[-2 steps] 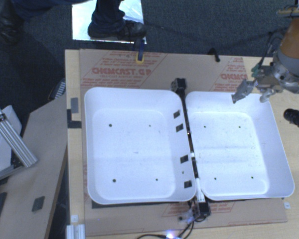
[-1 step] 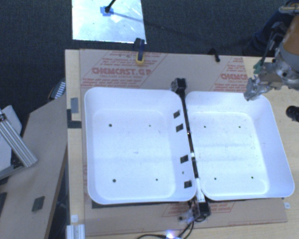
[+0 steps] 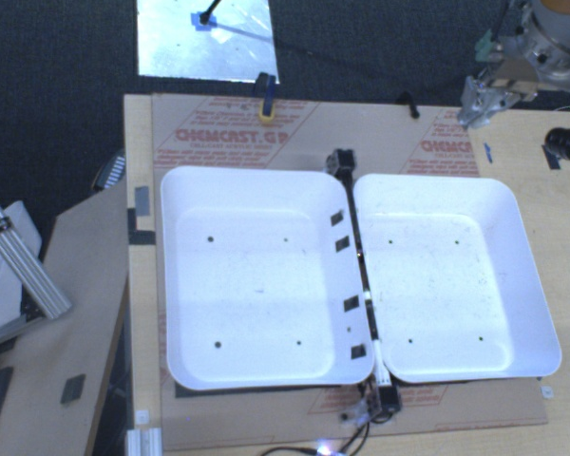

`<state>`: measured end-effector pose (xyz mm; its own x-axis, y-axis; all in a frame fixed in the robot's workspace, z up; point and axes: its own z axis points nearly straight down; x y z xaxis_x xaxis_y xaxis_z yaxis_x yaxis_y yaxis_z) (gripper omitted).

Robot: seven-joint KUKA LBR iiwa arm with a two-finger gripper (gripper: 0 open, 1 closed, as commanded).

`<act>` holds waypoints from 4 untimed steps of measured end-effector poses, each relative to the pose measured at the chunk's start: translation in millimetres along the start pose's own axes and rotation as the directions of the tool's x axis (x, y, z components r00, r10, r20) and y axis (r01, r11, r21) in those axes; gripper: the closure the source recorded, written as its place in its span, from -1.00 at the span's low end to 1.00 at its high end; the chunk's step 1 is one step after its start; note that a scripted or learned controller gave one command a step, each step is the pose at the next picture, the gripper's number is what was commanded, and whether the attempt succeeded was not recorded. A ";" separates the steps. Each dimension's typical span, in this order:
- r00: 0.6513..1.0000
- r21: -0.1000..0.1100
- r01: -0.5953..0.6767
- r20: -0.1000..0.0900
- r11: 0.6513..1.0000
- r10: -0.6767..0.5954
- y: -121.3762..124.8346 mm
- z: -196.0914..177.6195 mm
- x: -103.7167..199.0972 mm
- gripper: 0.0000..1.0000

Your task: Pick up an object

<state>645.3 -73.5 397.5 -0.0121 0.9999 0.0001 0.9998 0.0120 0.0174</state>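
Observation:
My gripper point(image 3: 477, 110) hangs above the bench's far right corner, beyond the back rim of the right bin point(image 3: 530, 255) and well above the board. Nothing shows beneath it but the bare brown board. The left bin point(image 3: 171, 255) and the right bin lie side by side, joined along the middle. Their white floors show small dark dots and faint specks.
A yellow and blue clamp point(image 3: 265, 99) stands on the board's back edge, behind the left bin. A shiny metal sheet point(image 3: 204, 27) lies on the dark floor beyond it. A black clip point(image 3: 341, 161) sits where the bins meet at the back. An aluminium rail point(image 3: 19, 264) leans at the left.

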 end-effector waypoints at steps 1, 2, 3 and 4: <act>1.000 0.026 0.001 -0.004 1.000 -0.001 -47.5 86.5 93.6 1.00; 1.000 -0.001 -0.001 -0.004 1.000 0.001 -81.4 -69.7 137.2 1.00; 1.000 0.007 -0.002 -0.004 1.000 0.002 -112.1 -145.1 183.1 1.00; 1.000 0.020 -0.013 0.002 1.000 0.013 -21.5 -69.7 169.1 1.00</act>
<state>620.6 95.2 466.8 0.0009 1.0000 -0.0022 1.0000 -0.0010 -0.0027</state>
